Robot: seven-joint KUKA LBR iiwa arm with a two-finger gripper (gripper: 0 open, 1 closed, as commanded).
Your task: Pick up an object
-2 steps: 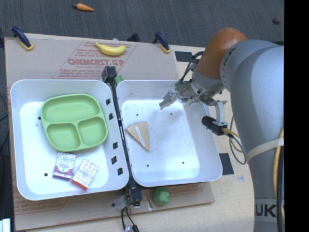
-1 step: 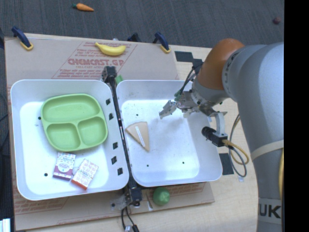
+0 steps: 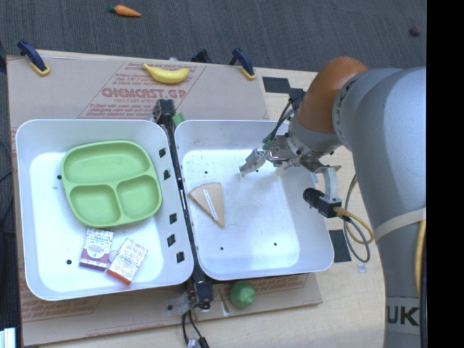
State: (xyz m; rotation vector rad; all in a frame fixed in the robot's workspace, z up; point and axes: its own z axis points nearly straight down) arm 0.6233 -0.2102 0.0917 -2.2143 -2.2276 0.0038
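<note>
Approach step: my gripper [image 3: 250, 164] hangs over the right bin [image 3: 312, 249], nothing in it yet.

From my seat I read the fingers as a narrow pair pointing down and left, with bare white floor between and under them, so I judge the pick not yet begun. The nearest candidate is the tan wedge [image 3: 209, 202], lying flat below and to the left of the fingertips, near but apart from them and close to the divider between the bins. Well off to the gripper's left, across that divider, sit the green tray [image 3: 110, 180] and two small cartons [image 3: 114, 254]. My next move, as I judge it, calls for shifting toward the wedge, lining the fingers across its narrow width, then descending and closing.
</note>
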